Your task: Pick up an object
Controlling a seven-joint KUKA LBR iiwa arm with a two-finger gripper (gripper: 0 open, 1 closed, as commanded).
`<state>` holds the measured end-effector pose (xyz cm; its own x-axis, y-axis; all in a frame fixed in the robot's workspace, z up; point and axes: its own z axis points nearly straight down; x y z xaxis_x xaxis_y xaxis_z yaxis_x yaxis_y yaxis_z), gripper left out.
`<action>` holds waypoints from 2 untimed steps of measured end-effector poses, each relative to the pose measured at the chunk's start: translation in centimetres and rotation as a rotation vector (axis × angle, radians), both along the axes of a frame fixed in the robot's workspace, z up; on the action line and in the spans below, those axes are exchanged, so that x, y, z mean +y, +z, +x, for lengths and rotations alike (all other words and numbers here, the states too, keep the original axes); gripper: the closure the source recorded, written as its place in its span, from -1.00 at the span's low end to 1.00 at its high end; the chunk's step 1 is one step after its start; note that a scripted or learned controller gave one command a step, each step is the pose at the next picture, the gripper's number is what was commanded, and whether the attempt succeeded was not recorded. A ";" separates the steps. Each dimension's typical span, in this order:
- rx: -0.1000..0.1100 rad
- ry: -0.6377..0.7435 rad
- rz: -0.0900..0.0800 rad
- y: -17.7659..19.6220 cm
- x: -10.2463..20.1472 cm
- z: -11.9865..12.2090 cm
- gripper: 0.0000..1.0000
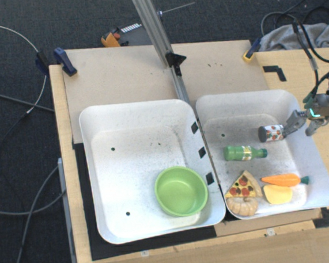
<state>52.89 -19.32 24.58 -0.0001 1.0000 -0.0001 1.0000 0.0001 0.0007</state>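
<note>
Since the small dark cylindrical can with a pale label (271,133) lies sideways in the right white bin (306,160), light, stiff and rollable, the pincer (288,127) pinches its end

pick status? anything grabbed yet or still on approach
Done: the gripper is at the right bin's far-right side, beside the small can. In hand: nothing visibly; the can lies on the bin floor, and a grasp can't be confirmed. Left: close on it and lift. The green bottle, carrot and pizza slice lie untouched.
</note>
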 end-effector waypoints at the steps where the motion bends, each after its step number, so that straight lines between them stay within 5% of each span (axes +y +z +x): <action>1: 0.000 0.000 0.000 0.0 0.0 0.0 -1.00; 2: 0.005 0.001 0.001 -6.1 0.6 0.0 -1.00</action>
<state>52.85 -18.72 18.52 -0.0007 1.0000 0.0011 1.0000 0.0007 -0.0039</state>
